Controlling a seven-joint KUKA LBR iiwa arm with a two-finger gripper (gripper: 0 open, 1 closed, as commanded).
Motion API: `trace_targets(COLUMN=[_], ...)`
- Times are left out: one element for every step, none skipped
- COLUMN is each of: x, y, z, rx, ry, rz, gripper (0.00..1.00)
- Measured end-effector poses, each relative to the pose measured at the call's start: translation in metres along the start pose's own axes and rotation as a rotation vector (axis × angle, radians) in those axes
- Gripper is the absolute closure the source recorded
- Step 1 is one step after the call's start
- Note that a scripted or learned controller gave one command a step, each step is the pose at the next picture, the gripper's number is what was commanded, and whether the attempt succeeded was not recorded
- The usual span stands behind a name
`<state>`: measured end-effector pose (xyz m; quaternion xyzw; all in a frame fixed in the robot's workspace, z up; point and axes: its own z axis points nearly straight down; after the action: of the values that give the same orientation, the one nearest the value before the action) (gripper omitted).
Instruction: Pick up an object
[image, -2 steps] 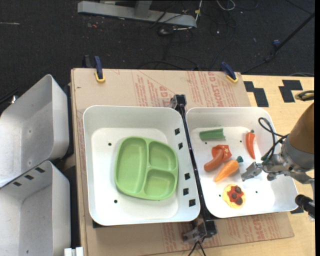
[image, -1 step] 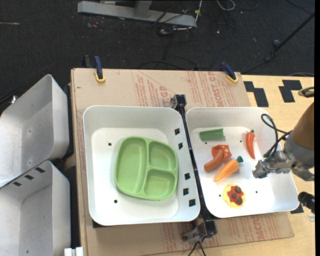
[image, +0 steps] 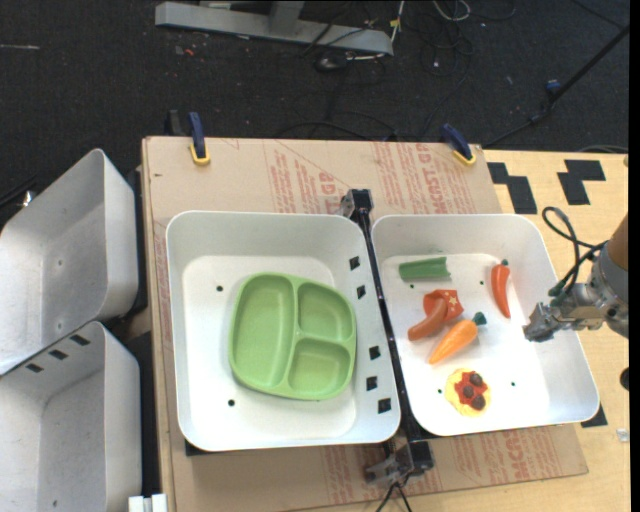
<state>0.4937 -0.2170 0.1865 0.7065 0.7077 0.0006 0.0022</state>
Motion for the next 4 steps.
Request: trace_targets(x=[0.0, 0.054, 0.107, 0.159], y=[0.001, 0.004, 0.001, 0.006], z=[-0.034, -0.025, -0.038, -0.048], rx=[0.0, 0.005, 0.004, 0.002], ry=[0.0, 0.004, 0.004, 0.004], rz=[-0.001, -0.005, -0.006, -0.007], gripper=[1.0, 1.0, 1.0, 1.0])
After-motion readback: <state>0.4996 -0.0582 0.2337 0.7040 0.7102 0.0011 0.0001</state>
